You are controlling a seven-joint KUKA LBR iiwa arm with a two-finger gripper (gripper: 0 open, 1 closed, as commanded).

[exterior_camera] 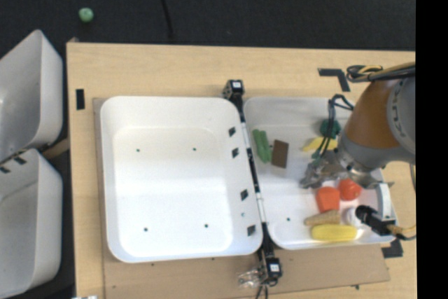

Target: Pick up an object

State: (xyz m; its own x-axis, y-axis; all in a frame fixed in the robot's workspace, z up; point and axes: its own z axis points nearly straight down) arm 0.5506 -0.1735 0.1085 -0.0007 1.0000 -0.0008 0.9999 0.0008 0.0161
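Note:
The right bin [280, 115] holds several small objects. A green block [262, 145] and a brown block [280, 153] lie near its left side. A yellow piece [316, 144] and a dark green item [330, 127] sit further right. Two orange-red pieces [327, 199] [350, 188] lie toward the front, with a tan stick [325, 219] and a yellow banana-like object [335, 232] at the front wall. My gripper [317, 171] hangs low in this bin, just above and left of the orange-red pieces. Its fingers are too small and blurred to read.
The left bin [112, 129] stands beside the right one, with black clips [246, 171] along the shared edge. The arm's orange band [367, 119] and grey wrist cover the right bin's far right side. A green ball [85, 14] lies on the dark floor beyond the bench.

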